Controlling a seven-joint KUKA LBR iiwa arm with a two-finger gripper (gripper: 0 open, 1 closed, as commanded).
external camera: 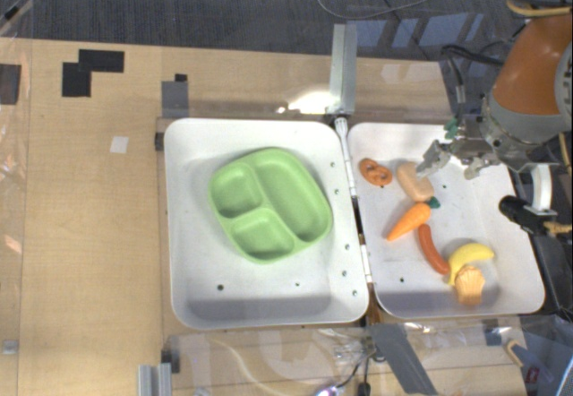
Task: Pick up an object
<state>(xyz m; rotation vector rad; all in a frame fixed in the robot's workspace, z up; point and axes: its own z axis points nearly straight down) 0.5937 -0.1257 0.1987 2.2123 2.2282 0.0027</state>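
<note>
The right bin (519,233) holds several toy foods. A brown pretzel (376,172) lies at its upper left, with a beige bread roll (414,181) beside it. Below them are an orange carrot (407,220), a red-orange sausage (433,252), a yellow banana (472,253) and a tan pastry (468,285). My gripper (454,161) hangs over the bin's upper middle, just right of the roll. It is open, with nothing between its fingers.
The left bin (192,278) holds a green divided plate (269,203). A metal post (344,72) stands at the back between the bins. The arm's orange band (528,72) looms over the right bin's far corner.
</note>
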